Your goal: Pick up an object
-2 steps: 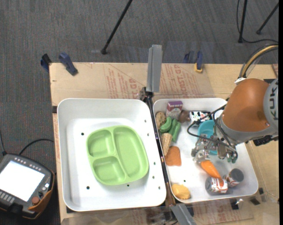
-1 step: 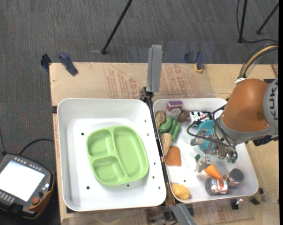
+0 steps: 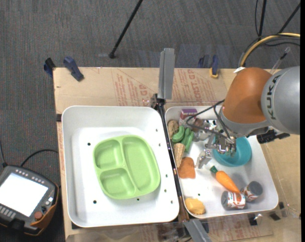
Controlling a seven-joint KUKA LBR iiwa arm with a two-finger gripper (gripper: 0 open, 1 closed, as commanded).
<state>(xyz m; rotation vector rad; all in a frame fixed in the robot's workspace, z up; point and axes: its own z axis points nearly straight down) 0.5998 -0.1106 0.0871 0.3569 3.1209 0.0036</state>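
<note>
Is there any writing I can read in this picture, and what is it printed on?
"KUKA": on the grey arm, partly cut off at the edge.
Red lettering on the brown board under the bins: upside down, too blurred to read.
Label on the can: too small to read.
Screen of the handheld pendant: blank glare.

The grey arm with its orange band (image 3: pixel 251 102) runs off the right edge and covers the far right corner of the right white bin (image 3: pixel 266 188). The teal plastic bowl (image 3: pixel 238 154) is partly hidden behind the metal two-finger gripper (image 3: pixel 207 155) (finger spacing too cluttered to read). The handheld control pendant (image 3: pixel 21 199) is cropped at the lower left.
</note>
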